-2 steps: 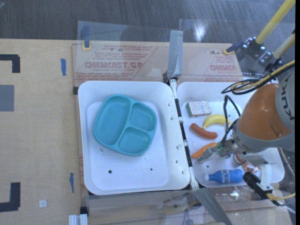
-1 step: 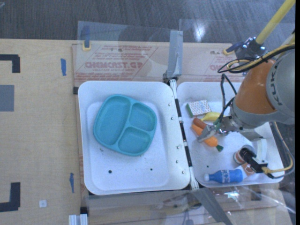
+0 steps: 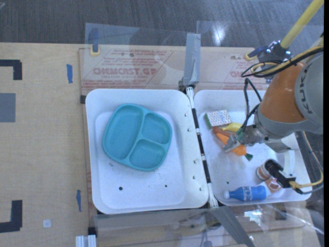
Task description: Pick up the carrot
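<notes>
Down in the right bin [image 3: 288, 192], the pincer [image 3: 237, 140] sits low over the carrot [image 3: 226, 137], apparently lined up to grasp; I cannot tell its state.

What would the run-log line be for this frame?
task: pick up carrot | gripper: low in right bin, at carrot | lift: not yet | left bin: teal tray

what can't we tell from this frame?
- Grasp: the gripper sits over the carrot in the right bin; contact is too small and blurred to judge.
- Carrot's full length: partly covered by the gripper.
- Item by the bottle: part hidden by a black cable.
</notes>
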Controlling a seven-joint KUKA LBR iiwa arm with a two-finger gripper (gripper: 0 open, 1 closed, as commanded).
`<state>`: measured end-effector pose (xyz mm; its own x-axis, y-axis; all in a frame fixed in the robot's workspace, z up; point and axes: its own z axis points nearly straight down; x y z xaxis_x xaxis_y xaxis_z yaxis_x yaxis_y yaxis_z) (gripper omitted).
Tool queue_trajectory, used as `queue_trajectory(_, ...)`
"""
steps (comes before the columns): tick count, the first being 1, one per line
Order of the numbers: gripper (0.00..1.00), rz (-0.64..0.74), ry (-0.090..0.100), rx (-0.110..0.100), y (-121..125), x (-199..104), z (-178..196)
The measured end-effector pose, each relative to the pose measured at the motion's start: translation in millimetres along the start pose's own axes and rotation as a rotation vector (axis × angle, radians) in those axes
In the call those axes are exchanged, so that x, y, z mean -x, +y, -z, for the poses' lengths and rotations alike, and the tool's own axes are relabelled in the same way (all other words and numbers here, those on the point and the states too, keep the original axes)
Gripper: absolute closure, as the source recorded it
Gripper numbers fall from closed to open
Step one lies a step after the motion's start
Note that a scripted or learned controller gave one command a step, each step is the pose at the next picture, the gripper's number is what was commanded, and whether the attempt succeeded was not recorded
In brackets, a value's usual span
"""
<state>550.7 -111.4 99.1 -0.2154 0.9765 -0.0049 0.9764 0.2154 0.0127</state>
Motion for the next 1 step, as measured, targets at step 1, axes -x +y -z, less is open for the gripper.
queue_trajectory(1, 1.00, -0.119, 0.003, -0.012, 73.3, -41.9, 107.1)
